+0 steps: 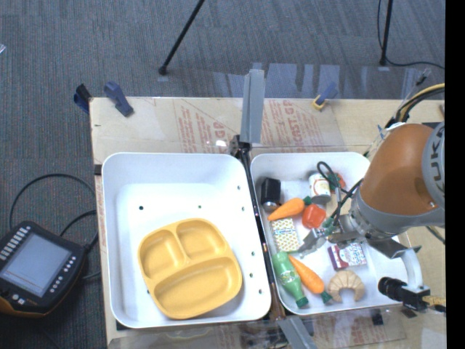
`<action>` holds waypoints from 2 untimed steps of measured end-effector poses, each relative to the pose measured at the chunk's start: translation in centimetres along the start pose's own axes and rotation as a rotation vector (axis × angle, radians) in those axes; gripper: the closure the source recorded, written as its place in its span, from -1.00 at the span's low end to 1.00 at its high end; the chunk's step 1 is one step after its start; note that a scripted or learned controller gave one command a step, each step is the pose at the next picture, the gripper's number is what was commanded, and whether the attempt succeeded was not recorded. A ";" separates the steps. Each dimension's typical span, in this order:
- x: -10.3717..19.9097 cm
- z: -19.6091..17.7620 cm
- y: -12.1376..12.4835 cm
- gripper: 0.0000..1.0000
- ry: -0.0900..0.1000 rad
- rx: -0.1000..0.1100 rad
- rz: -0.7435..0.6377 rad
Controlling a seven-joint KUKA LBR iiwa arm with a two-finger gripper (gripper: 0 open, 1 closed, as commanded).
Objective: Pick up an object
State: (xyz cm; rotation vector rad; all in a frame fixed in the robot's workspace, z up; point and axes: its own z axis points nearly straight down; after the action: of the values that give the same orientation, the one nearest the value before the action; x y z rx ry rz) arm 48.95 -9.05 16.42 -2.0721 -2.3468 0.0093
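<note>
My gripper [318, 238] hangs low over the middle of the right bin [356, 160], reaching in from the right below the orange wrist band. It sits just below a red pepper [314, 215] and right of a yellow patterned box [285, 233]. An orange carrot [287, 209] lies up-left of it and a second carrot [309, 275] below it. A green bottle [289, 276], a croissant [346, 286], a red-and-white packet [349, 255], a black cup [270, 190] and a small can [320, 185] share the bin. I see nothing lifted.
The left bin [123, 195] holds a yellow divided plate [190, 267]. A grey post [253, 111] stands behind the seam between the bins. A control pendant [36, 264] lies on the floor at left. Blue clamps [116, 97] sit on the bench's back edge.
</note>
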 end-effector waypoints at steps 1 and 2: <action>0.1 6.2 -0.7 -1.00 -0.010 -0.023 -0.207; -0.1 5.7 -0.9 1.00 -0.006 -0.015 -0.198</action>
State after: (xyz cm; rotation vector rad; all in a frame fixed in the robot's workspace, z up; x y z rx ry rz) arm 48.00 -9.29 10.73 -1.8382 -2.5513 -0.0037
